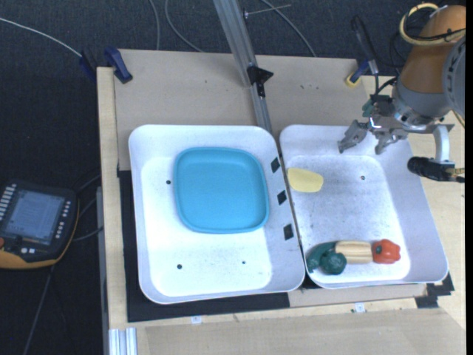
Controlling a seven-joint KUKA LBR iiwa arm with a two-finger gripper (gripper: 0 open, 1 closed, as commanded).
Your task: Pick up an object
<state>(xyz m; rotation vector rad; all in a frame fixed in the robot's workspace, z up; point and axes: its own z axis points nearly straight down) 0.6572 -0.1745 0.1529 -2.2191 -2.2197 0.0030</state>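
My gripper (367, 142) hangs over the back edge of the right bin (414, 198), its two fingers spread open with nothing between them. A pale yellow piece (305, 180) lies at the bin's left side, well to the gripper's left. Along the front wall of that bin lie a dark green object (327, 260), a tan cylinder (353, 252) and a red object (385, 251) in a row. A blue square plate (220, 189) rests in the left bin (151, 220).
A slanted metal pole (240, 35) runs down to the divide between the bins. Blue clamps (117, 64) grip the bench's back corners. A handheld pendant (33, 220) lies on the floor at left. Cables loop behind the bench.
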